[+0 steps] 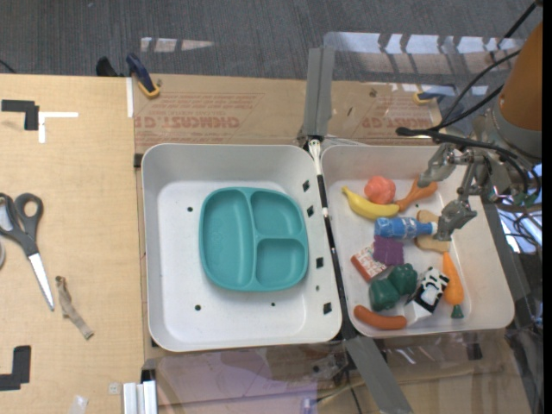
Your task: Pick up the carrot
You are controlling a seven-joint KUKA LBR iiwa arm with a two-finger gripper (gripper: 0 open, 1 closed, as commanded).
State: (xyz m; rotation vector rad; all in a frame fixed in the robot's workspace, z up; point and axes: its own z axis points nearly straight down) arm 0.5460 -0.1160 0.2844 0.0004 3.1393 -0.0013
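A carrot [452, 283] with a green top lies near the right wall of the right bin [492, 317], beside a black-and-white toy [429, 294]. A second slim orange carrot-like piece [415, 195] lies higher up, next to a yellow banana [366, 203]. My gripper [442, 195] hangs over the upper right part of that bin, open, one finger by the slim orange piece and the other above a tan piece [431, 243]. Nothing is held between the fingers.
The right bin also holds an orange-red ball [379, 187], a blue bottle [399, 228], a purple block [390, 251], a green pepper [392, 287] and a red sausage [379, 319]. A teal divided plate [254, 238] lies in the left bin [164, 257]. Scissors [28, 240] lie at far left.
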